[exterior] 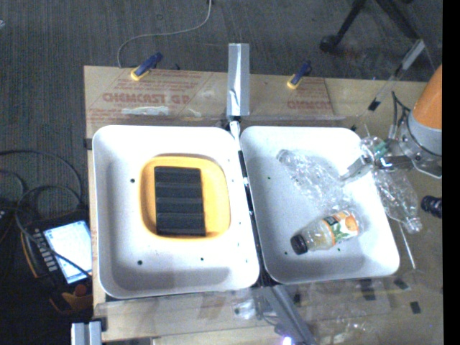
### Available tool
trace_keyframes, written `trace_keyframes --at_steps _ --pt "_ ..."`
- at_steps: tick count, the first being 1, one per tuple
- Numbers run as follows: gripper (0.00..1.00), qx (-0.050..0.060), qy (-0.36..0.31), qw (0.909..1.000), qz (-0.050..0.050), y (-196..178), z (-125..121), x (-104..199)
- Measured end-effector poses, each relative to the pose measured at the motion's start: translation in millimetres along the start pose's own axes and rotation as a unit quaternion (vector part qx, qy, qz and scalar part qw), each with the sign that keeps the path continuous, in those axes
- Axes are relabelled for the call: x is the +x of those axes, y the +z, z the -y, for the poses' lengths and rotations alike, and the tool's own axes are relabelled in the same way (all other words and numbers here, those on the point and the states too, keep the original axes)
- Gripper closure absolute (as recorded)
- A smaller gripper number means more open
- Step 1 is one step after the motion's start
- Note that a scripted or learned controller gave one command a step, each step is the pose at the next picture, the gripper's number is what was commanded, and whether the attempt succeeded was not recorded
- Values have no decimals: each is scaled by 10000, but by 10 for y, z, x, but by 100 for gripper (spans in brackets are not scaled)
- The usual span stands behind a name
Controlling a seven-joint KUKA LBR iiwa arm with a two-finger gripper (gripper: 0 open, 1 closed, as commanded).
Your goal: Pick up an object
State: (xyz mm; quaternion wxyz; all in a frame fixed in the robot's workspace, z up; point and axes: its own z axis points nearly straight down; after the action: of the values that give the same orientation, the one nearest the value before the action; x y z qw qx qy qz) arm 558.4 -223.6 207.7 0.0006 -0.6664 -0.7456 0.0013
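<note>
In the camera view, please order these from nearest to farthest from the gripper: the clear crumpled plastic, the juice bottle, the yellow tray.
Measured from the gripper:
1. Clear crumpled plastic, right bin, upper part, just left of the gripper.
2. Juice bottle, right bin, lower part.
3. Yellow tray, in the middle of the left bin.

Cut off by the right edge: the arm (435,113), with just a slice of orange band and grey wrist in view. Too small and cluttered at the gripper (379,158) to tell open from closed. Hard to read as well: the crumpled clear plastic (309,172) in the right bin (277,261), outline lost against the white floor. Same trouble with the clear bottle (399,198) over that bin's right rim, edges melting into the bench. Illegible label print on the juice bottle (327,233). Cropped at the left edge: a dark cable (32,165). Cut by the top edge: chair legs (374,9).
</note>
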Motion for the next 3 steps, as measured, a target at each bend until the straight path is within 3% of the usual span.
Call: trace_keyframes --at_steps 1,3 --pt "0 -67 -330 9994 -19 1080 190 86" --pt "0 -66 -328 9994 -22 1081 192 85"
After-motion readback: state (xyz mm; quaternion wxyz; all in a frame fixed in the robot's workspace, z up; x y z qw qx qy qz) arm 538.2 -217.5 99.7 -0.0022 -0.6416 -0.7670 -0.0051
